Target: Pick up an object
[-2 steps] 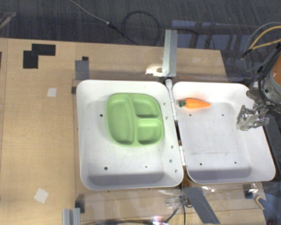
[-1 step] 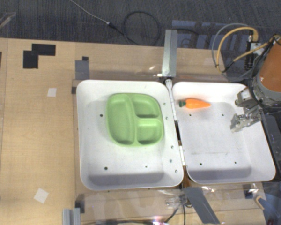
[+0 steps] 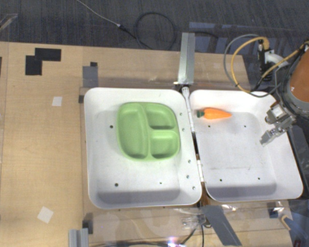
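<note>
An orange carrot (image 3: 217, 114) with a green stem end lies on its side at the far left of the right bin (image 3: 247, 184), close to the wall between the bins. My gripper (image 3: 273, 126) hangs over the right bin's right side, well to the right of the carrot and slightly nearer the front. Its two fingers stand apart with nothing between them. A green divided plate (image 3: 147, 130) rests in the middle of the left bin (image 3: 100, 189).
A metal post (image 3: 186, 60) rises behind the seam between the bins. Yellow and black cables (image 3: 247, 60) loop behind the right bin near the arm. Bare bench with black tape marks (image 3: 41, 59) lies to the left.
</note>
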{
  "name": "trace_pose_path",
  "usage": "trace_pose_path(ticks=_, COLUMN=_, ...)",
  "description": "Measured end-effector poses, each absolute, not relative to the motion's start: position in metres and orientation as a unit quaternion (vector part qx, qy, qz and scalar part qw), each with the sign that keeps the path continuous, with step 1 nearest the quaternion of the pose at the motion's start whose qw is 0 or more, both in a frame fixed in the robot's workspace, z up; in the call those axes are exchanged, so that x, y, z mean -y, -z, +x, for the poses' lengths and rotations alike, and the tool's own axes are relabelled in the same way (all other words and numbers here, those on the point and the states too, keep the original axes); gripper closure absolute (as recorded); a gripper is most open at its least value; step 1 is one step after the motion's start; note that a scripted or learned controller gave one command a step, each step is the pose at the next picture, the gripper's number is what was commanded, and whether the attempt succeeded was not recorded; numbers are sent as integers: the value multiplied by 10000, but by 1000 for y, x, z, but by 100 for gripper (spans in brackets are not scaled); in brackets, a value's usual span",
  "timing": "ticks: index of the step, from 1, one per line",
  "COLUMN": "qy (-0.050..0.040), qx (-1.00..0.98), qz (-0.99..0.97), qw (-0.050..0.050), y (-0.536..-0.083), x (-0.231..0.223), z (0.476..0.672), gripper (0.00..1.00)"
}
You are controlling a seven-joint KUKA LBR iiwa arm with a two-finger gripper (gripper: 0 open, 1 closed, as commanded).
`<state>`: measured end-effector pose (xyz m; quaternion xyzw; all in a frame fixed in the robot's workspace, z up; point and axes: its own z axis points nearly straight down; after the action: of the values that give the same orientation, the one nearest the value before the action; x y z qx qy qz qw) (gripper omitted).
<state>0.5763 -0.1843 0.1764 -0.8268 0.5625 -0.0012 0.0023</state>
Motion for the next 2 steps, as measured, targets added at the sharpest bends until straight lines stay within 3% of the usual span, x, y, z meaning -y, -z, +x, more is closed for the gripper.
trace_pose_path(ticks=1, qy=37, qx=-3830, qz=-9237, qw=27, y=-231, x=187, z=671, gripper=100)
trace_pose_path(ticks=2, qy=9, qx=-2145, qz=-9767, qw=6, y=-203, x=165, z=581, gripper=100)
